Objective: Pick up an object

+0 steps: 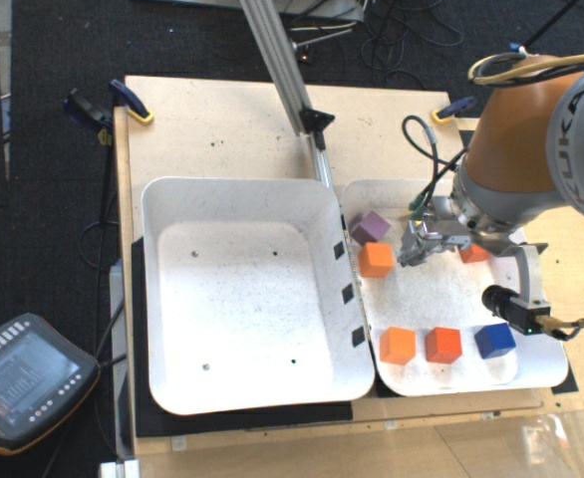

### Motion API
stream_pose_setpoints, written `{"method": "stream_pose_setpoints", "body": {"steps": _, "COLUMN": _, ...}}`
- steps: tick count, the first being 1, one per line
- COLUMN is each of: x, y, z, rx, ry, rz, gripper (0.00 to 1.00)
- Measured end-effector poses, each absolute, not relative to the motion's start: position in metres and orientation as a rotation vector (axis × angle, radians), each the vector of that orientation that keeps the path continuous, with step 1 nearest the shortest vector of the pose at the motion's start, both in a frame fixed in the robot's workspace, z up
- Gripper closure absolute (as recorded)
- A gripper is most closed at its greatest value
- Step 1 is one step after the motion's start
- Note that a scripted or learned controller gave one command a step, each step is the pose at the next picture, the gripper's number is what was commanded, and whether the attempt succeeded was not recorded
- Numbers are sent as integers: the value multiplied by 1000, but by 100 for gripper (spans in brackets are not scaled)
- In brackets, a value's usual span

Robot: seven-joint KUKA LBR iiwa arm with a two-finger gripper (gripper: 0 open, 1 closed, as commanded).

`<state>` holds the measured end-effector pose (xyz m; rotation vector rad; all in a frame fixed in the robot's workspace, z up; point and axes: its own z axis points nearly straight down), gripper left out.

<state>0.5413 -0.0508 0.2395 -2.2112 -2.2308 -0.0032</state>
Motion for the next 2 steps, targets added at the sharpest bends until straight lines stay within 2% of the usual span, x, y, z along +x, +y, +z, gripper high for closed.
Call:
{"method": "stream_pose_setpoints", "body": {"steps": 1, "x": 529, "y": 4, "z": 234, "rx": -2210, "ry": -2229, "rz": 0, "gripper": 100}}
{"method": "stream_pose_setpoints", "body": {"steps": 2, "x": 527, "y": 56, "z": 244, "rx": -2211, "ry": -2231, "rz": -2, "gripper": 100}}
